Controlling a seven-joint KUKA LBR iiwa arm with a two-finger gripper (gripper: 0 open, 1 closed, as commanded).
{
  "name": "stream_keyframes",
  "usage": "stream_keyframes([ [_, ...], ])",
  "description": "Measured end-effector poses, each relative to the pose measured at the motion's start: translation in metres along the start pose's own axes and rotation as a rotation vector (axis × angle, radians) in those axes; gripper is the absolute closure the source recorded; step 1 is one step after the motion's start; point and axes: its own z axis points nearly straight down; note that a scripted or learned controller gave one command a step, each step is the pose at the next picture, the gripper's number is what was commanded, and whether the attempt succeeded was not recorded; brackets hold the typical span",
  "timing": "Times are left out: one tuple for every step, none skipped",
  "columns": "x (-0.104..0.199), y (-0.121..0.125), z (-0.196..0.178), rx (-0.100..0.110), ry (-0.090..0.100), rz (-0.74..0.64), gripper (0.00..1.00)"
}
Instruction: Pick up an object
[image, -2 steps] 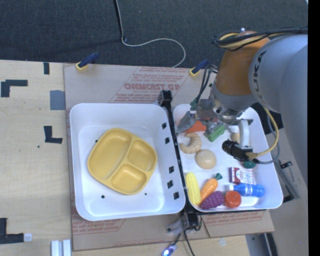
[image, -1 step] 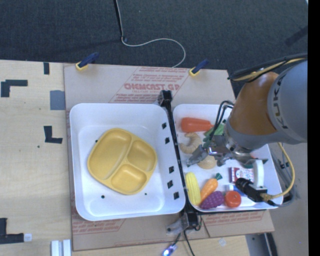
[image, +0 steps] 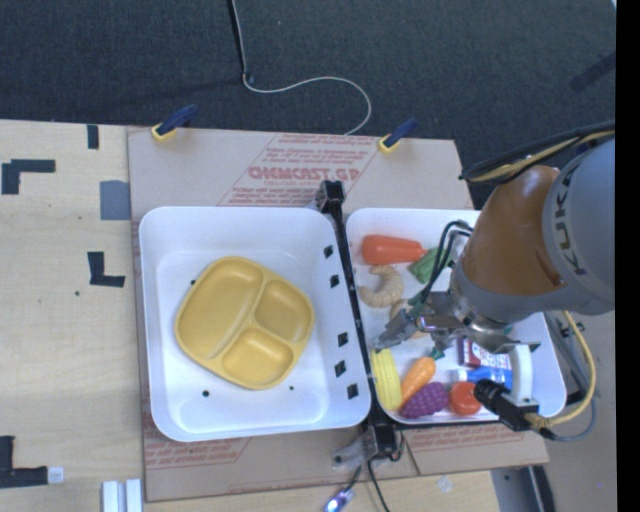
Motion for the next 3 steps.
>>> stream_keyframes([
  [0.059, 0.002, -0.015, -0.004, 0.001, -0.008, 0.00],
  [0.055, 0.001, -0.022, 0.003, -0.001, -0.002, 1.00],
  [0.171, 0.026, -0.068, -0.010, 0.002, -0.014, 1.00],
])
